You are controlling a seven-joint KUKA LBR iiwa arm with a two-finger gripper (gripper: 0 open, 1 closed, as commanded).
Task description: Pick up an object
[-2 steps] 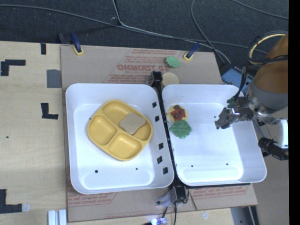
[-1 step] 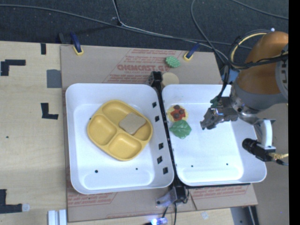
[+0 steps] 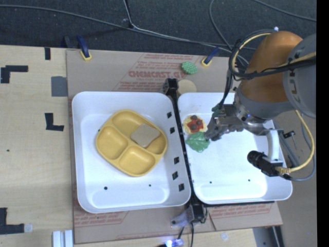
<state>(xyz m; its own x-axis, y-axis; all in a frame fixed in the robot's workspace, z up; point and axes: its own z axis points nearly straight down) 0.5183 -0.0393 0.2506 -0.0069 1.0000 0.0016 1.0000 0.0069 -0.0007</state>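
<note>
Where bins meet, green toy (image 3: 198, 143).

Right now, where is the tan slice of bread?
The bread slice lies on the yellow divided plate in the left bin, toward the plate's right side, near the divider between the bins.

Looks like a robotics lab here: a grey and orange robot arm (image 3: 280, 71) over two white bins (image 3: 87, 189) on a cardboard sheet (image 3: 139, 73) clamped to a wooden bench (image 3: 31, 153), loose cables (image 3: 154, 32) trailing across dark carpet (image 3: 61, 12) behind.
</note>
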